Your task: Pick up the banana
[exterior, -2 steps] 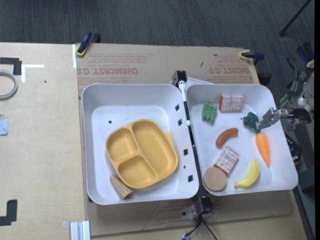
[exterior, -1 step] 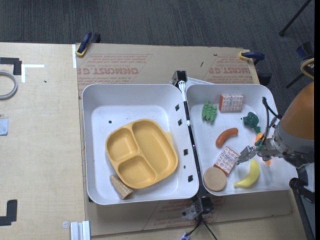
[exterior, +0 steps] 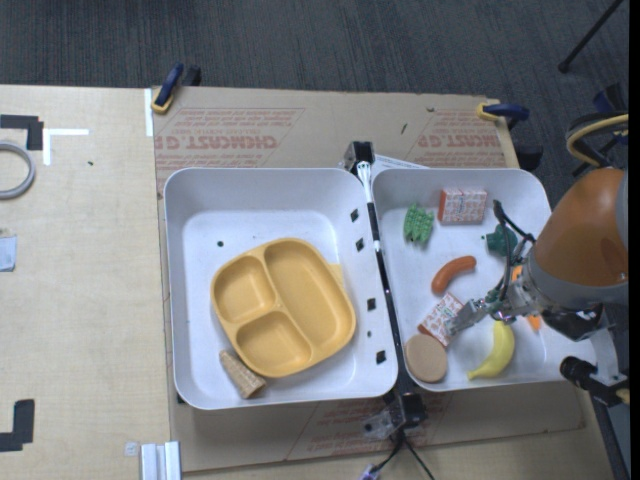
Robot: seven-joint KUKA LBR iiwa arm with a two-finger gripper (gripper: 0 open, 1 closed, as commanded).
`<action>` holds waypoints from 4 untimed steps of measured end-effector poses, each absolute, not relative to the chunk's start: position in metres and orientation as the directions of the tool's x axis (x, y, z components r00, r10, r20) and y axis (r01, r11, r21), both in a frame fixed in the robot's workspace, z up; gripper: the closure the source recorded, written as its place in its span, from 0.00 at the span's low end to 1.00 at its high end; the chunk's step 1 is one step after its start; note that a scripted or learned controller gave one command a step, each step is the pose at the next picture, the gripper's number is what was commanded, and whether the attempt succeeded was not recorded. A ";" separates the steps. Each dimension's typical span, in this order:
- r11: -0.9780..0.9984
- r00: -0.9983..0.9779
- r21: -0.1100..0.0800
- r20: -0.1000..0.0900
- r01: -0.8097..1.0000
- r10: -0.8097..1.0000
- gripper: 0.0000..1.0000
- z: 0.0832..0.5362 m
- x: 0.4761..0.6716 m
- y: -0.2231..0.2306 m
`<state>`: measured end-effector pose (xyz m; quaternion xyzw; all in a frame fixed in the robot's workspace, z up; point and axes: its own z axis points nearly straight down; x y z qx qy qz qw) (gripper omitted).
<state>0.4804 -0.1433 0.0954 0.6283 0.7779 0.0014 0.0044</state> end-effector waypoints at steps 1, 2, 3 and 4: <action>0.559 -0.559 0.008 -0.009 0.829 0.829 0.00 0.095 0.482 -0.139; 0.715 -0.715 0.005 -0.009 0.699 0.699 0.00 0.095 0.481 -0.132; 0.888 -0.888 0.001 -0.003 0.460 0.460 0.00 0.094 0.479 -0.142; 0.991 -0.991 0.000 -0.005 0.135 0.135 0.00 0.177 0.479 -0.150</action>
